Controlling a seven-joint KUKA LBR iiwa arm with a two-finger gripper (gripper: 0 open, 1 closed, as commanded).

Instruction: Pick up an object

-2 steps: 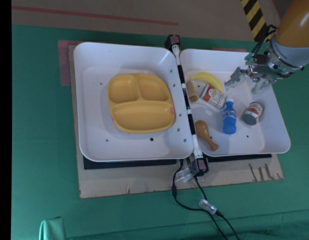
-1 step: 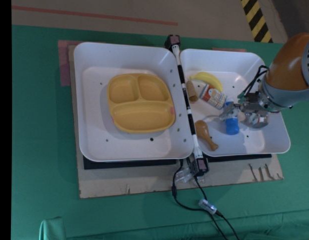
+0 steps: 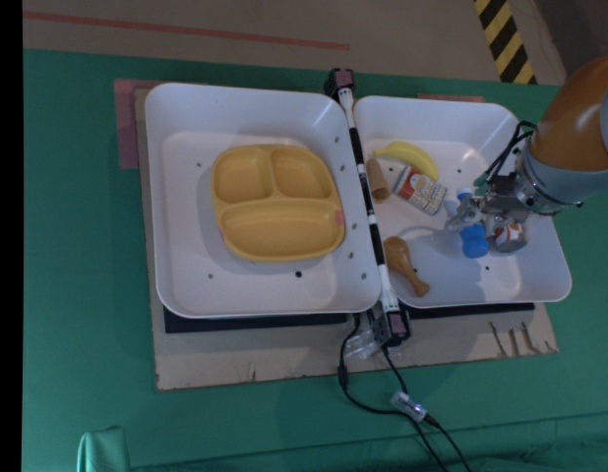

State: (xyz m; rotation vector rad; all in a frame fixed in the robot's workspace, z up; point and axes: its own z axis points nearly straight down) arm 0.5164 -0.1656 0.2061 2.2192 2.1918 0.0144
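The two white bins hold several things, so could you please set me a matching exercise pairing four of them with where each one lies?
Things:
1. yellow plastic divided plate
2. yellow toy banana
3. brown toy drumstick
4. small blue object

Places:
A. right bin, near its front edge, close to the divider
B. right bin, just under the gripper
C. middle of the left bin
D. right bin, toward its far edge

Pairs: 1-C, 2-D, 3-A, 4-B

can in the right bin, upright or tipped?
Tipped. The can lies on its side on the right bin's floor, label facing up, just below the banana.
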